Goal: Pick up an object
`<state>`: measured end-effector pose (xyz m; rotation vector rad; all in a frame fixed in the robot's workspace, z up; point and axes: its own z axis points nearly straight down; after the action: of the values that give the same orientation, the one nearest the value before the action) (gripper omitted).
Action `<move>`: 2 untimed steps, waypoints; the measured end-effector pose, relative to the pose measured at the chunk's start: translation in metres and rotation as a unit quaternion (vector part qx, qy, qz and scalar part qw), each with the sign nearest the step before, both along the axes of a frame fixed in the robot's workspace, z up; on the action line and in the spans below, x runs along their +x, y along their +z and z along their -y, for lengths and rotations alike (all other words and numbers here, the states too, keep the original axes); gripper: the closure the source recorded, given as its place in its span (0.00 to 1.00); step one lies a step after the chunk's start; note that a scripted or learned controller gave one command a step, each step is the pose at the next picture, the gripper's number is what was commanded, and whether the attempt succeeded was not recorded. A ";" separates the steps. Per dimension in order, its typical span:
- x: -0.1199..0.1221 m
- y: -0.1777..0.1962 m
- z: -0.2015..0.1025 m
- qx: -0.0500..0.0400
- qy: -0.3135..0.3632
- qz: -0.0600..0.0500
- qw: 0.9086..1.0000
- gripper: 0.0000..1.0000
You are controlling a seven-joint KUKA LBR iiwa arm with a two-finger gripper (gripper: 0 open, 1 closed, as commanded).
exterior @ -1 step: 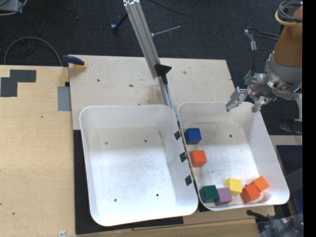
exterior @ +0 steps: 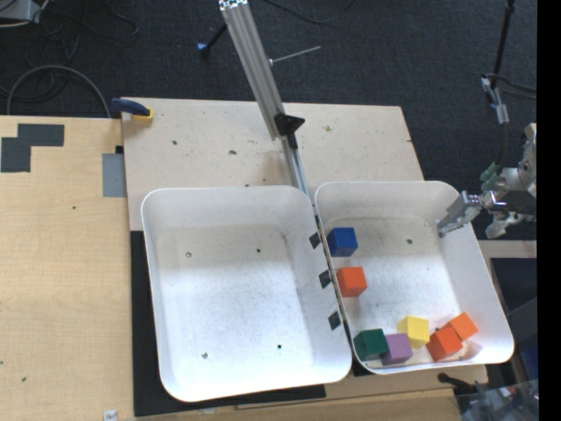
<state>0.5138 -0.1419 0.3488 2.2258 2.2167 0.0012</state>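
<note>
Two white bins sit side by side on the table (exterior: 210, 139), the left bin (exterior: 228, 296) at lower centre and the right bin (exterior: 478, 261) at lower right holding all seven blocks. The arm reaches in at the right edge of the frame, its pincer (exterior: 456, 215) hovering over the right bin's upper right rim; whether it is open or closed cannot be told, and nothing is seen in it. The blocks look like small, stiff, light cubes with flat faces, likely easy to pinch across two opposite sides and not fragile. The blue cube (exterior: 343, 240), near the bin's upper left, and the orange cube (exterior: 351, 280) just below it stand apart from the rest with free sides, so either seems the surest pick. At the bin's lower edge the others crowd together: a green cube (exterior: 372, 343) touching a purple cube (exterior: 396, 349), a yellow cube (exterior: 416, 330) just beside them, and two more orange blocks (exterior: 451, 336) packed against the lower right wall, where fingers would probably find little room.
</note>
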 end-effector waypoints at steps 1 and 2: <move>-0.002 -0.134 0.007 0.001 0.002 -0.006 1.000 0.00; -0.016 -0.258 -0.022 0.000 0.000 0.000 1.000 0.00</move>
<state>0.4982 -0.1202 0.0903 2.2255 2.2182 0.0003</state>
